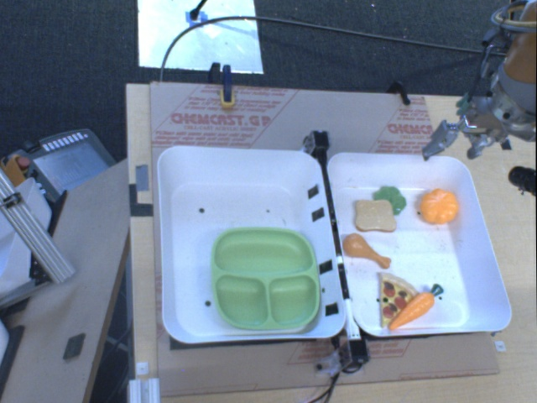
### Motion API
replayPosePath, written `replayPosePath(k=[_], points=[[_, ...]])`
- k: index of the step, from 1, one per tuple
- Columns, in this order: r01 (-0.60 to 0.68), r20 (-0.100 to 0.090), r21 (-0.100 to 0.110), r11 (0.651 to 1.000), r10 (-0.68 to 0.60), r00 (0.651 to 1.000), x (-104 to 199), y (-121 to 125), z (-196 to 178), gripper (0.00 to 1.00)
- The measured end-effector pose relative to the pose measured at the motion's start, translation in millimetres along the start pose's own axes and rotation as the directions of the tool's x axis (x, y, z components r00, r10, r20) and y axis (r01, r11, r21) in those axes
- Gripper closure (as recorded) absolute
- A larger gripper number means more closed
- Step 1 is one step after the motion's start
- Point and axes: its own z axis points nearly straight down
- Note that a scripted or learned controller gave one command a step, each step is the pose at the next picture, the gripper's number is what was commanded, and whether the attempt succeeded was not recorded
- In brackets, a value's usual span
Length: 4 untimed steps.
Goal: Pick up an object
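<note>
The right bin [482, 250] holds several toy foods: an orange fruit [439, 206], green broccoli [390, 197], a slice of toast [374, 216], a chicken drumstick [366, 248], a pizza slice [390, 295] and a carrot [414, 307]. My gripper [458, 139] hangs at the far right, above the back right corner of the right bin. Its two fingers are spread apart with nothing between them. It is well clear of the foods, with the orange fruit the closest.
The left bin [185, 175] holds a green divided plate [265, 278] near its front. A black divider clip strip [329, 225] runs between the bins. Cardboard [277, 116] lies under both bins. A cable crosses the dark floor behind.
</note>
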Motion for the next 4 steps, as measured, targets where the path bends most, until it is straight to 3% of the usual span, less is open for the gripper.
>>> replayPosePath(k=[3,4], points=[[0.003,-0.001,0.003,1.000,-0.003,1.000,14.2,0.2,153.7,0.00],[0.004,0.001,-0.005,1.000,-0.004,1.000,13.5,2.3,138.7,1.00]])
